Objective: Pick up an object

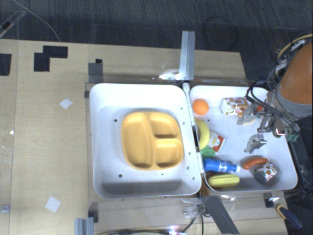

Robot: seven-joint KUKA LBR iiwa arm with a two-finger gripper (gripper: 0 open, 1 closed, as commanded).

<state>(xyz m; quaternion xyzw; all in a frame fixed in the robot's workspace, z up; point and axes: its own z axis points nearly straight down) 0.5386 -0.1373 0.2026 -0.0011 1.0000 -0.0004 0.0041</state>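
Observation:
My gripper (pixel 250 131) hangs over the right bin (pixel 288 146), toward its right side, open with only bare bin floor between its fingers. One finger (pixel 244 118) ends just beside a small printed carton (pixel 234 105). The other finger (pixel 254 144) sits above a red sausage-shaped toy (pixel 255 162). Also in this bin are an orange ball (pixel 200 106), a banana (pixel 203 133), a red and white packet (pixel 215 142), a blue bottle (pixel 220 166), a yellow corn-like piece (pixel 224 180) and a small patterned cup (pixel 266 172).
The left bin (pixel 105 131) holds a yellow divided tray (pixel 150 139). A metal post (pixel 187 55) rises behind the seam between the bins. The arm's orange band (pixel 299 77) and cables overhang the right bin's right edge.

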